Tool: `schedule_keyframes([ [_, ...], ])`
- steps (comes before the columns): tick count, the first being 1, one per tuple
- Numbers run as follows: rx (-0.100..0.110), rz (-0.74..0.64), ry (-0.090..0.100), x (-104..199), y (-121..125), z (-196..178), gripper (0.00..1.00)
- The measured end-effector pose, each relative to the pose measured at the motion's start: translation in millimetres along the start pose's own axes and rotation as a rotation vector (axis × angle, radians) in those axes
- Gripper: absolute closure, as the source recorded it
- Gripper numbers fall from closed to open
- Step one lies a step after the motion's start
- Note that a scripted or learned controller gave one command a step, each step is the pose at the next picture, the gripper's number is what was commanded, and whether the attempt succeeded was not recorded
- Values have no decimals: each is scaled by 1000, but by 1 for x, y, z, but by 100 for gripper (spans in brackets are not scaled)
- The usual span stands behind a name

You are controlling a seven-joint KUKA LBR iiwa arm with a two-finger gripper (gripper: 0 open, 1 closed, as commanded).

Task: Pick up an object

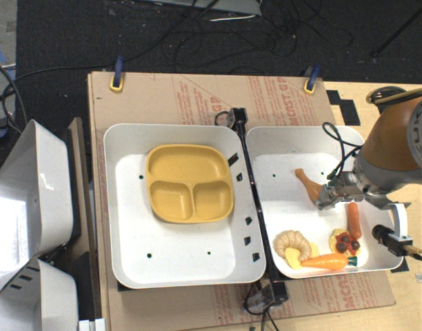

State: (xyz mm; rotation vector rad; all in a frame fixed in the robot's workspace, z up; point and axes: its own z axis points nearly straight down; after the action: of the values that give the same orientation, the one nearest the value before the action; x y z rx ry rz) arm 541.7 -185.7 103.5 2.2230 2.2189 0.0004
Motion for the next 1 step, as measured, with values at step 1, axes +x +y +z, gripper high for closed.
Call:
schedule_keyframes([
  [1, -3, -4, -1, 2, 2, -42, 100],
])
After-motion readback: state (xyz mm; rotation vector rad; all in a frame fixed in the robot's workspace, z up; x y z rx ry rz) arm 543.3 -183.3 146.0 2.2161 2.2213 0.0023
